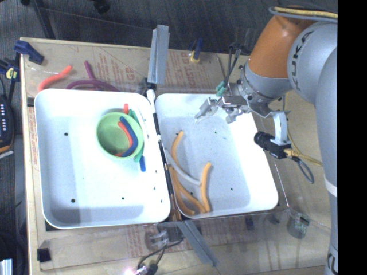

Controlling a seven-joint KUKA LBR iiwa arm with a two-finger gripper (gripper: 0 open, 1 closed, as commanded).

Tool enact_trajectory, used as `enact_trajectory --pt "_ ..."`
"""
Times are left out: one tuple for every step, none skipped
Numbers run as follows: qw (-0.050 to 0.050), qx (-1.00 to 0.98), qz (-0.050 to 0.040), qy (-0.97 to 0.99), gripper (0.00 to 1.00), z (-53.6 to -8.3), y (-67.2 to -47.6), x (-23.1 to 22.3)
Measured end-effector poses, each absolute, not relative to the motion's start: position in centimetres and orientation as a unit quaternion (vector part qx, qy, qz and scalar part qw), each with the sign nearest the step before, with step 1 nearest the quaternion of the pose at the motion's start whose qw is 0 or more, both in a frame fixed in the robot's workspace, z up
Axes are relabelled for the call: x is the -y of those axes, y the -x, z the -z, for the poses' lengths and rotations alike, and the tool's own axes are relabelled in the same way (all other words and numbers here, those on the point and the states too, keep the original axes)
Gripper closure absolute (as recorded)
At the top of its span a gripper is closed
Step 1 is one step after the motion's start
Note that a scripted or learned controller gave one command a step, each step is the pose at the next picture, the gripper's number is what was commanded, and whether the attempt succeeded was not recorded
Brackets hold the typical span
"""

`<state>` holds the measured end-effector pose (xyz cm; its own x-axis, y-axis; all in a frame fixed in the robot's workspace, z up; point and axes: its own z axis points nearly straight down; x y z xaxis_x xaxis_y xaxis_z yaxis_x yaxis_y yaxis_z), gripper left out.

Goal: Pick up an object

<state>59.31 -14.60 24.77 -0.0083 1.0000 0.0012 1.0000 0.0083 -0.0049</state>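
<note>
My gripper (217,113) hangs over the far part of the right bin (252,176), open, with nothing between its fingers (202,110). Below it in that bin lie an orange curved tube (177,146), a second orange tube (205,182) and a pale grey tube (186,176), all towards the bin's left and near side. The left bin (69,188) holds a green bowl (114,133) with a blue curved piece (133,133) and a red one (124,152) in it.
A grey metal bar (158,53) stands behind the gap between the bins. Red and purple tubes (86,79) lie on the bench behind the left bin. A black fitting with a cable (274,145) hangs from the arm over the right bin's right rim.
</note>
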Motion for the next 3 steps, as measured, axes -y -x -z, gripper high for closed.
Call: enact_trajectory --pt "0.002 0.739 -0.0022 0.674 0.00 -14.4 -55.4 15.7" --pt "-0.003 0.764 0.0023 0.646 0.00 -9.6 -51.3 16.6" --pt "-0.004 0.765 0.0007 0.644 1.00 -10.6 -51.4 16.7"
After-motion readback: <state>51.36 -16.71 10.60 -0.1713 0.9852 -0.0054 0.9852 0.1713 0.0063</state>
